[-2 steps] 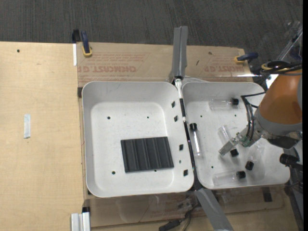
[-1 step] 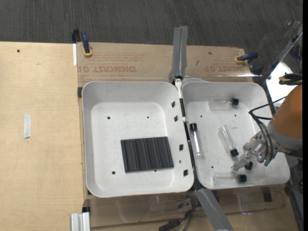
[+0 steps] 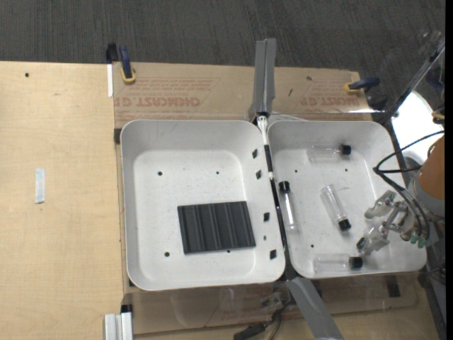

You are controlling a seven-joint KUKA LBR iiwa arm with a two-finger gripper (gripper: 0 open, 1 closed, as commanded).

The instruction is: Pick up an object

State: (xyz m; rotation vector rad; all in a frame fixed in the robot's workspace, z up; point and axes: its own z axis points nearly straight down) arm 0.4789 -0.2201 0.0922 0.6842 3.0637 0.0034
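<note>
A: Nearest edge, right bin [image 3: 396, 266]: which item lies along the front wall?

B: A clear tube with a black cap [image 3: 338, 263], lying flat, cap pointing right. The claw [image 3: 376, 227] hangs just above and to its right, over the bin's right-front part, reaching in from the right on the grey arm with its orange band [image 3: 432, 179].

A: State of the claw?

B: Released. Its two metal fingers [image 3: 369, 244] are spread apart and nothing sits between them. The lower finger's tip is close to the front tube's cap; contact cannot be judged.

A: Left bin [image 3: 131, 190], same depth?

B: A dark ribbed rectangular panel [image 3: 216, 227] lies flat on the floor of that bin, in the front-centre.

A: Moving back in the right bin.

B: A second capped tube [image 3: 335, 207] lies in the middle, tilted, its black cap toward the front and near the claw. A third tube [image 3: 286, 205] lies against the left wall, parallel to the divide between the bins, cap at the far end. A fourth [image 3: 327, 152] lies crosswise near the back wall, cap to the right.

A: Beyond the bins?

B: A sheet of printed cardboard [image 3: 177, 94] lies under both bins on the wooden surface [image 3: 56, 261], held at its far edge by two clamps, one left [image 3: 122, 64] and one right [image 3: 361, 85]. A grey bar [image 3: 265, 76] runs back from the gap between the bins.
</note>
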